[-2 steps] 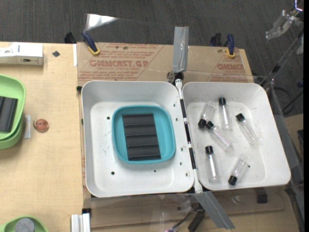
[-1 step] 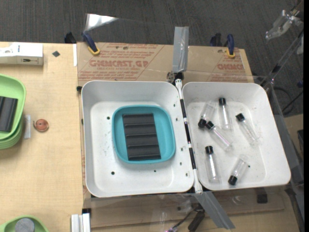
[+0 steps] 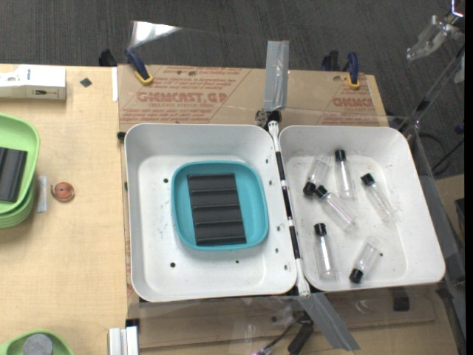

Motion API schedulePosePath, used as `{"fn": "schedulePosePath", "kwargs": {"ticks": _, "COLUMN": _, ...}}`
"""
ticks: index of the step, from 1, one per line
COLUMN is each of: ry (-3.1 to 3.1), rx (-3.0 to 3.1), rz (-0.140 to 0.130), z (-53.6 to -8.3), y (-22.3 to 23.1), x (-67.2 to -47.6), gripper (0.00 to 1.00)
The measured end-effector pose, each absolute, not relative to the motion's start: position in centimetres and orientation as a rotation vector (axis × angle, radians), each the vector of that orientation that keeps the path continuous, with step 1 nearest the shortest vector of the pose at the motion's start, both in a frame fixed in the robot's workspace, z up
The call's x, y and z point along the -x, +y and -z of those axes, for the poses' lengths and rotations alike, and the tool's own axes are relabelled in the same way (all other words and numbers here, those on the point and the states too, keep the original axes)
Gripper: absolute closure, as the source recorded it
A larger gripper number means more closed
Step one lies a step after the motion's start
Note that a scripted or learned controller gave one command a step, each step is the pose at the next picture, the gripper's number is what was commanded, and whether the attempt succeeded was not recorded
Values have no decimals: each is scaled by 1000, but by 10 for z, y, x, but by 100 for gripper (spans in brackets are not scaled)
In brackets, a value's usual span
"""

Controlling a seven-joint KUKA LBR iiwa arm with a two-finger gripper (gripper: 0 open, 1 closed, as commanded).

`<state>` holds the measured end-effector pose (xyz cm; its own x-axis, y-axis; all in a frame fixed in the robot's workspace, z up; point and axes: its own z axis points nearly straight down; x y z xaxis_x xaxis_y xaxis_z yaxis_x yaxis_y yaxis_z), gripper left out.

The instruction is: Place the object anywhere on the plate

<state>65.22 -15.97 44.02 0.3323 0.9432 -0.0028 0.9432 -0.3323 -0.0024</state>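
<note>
A pale metal part far up and to the right of the plate may be the claw point(image 3: 431, 41); I cannot tell its state, and nothing is seen held in it. The likely objects, small clear tubes with black caps point(image 3: 332, 205), lie loose in the right bin point(image 3: 414, 220), just to the right of the plate and pointing in different directions. I judge that the move must go down and left from the claw. The blue plate point(image 3: 255, 198) sits in the left bin point(image 3: 148, 220) and carries a dark ribbed block point(image 3: 216, 208).
</note>
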Motion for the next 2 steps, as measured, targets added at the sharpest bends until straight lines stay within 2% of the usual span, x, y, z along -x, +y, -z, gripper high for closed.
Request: {"fn": "schedulePosePath", "kwargs": {"ticks": 2, "ry": -1815, "rx": 2564, "rz": -6, "z": -440, "y": -160, "x": -652, "gripper": 0}}
